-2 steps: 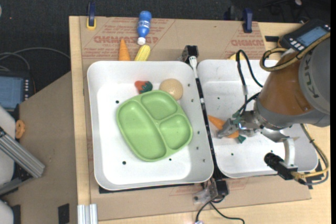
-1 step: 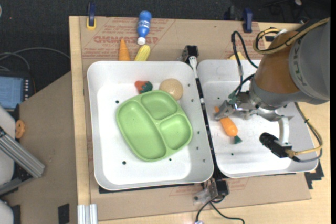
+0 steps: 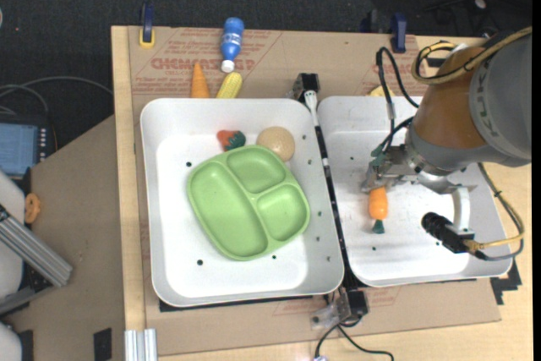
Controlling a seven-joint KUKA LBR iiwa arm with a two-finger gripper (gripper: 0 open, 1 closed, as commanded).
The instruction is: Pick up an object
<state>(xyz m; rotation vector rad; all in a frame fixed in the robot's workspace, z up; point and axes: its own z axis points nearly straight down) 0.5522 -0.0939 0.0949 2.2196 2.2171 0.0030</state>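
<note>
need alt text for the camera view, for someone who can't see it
A grey and orange robot arm's end effector hangs over the right bin, just above a toy carrot. The left bin holds a green divided plate and a beige ball.

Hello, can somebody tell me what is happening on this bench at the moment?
A grey and orange robot arm reaches into the right bin, its gripper just above a small orange carrot toy lying on the bin floor. The left bin holds a green divided plate, a beige ball and a small red-and-green toy.
</note>
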